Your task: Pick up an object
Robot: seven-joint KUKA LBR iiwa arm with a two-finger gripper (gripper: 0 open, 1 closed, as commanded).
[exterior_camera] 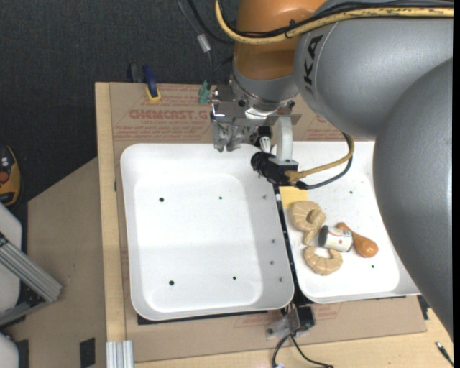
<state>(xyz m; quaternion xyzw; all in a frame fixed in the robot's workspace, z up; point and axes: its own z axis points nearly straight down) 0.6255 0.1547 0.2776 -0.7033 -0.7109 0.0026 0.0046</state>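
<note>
The gripper [230,138] hangs over the far rim of the left bin [144,237], near the seam where the two bins meet; its tips are small and dark against the white plastic, and nothing can be seen between them, though whether they are spread or closed I cannot tell. The objects to pick lie well apart from it, to the right and nearer, all inside the right bin [381,280]. A flat yellow piece [293,195] sits against that bin's left wall, just beside the seam. Nearer than it lies a tan croissant-shaped piece [306,215], and nearer still a second croissant-shaped piece [323,260]. Between the two croissants, slightly right, rests a small white cylinder with a dark end [335,238], touching an orange carrot-like piece [361,245] that points right. The grey arm [388,86] with its orange band [269,21] covers the far right of the scene.
</note>
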